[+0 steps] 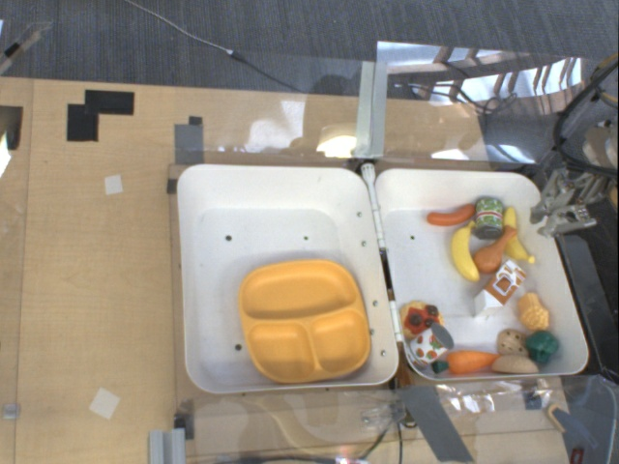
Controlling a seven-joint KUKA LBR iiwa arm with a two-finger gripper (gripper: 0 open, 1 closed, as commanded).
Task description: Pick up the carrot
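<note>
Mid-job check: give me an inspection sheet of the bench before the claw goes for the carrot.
Surface: wooden bench bearing left bin and right bin side by side.
Job's things: carrot lies at the right bin's near edge, untouched.
Clutter: yellow divided plate in left bin; banana, green can, sausage and other toy foods in right bin.
Grippers: claw over right bin's far right rim, away from the carrot.
Cables: thin cable crossing the floor.
Surroundings: grey carpet.
</note>
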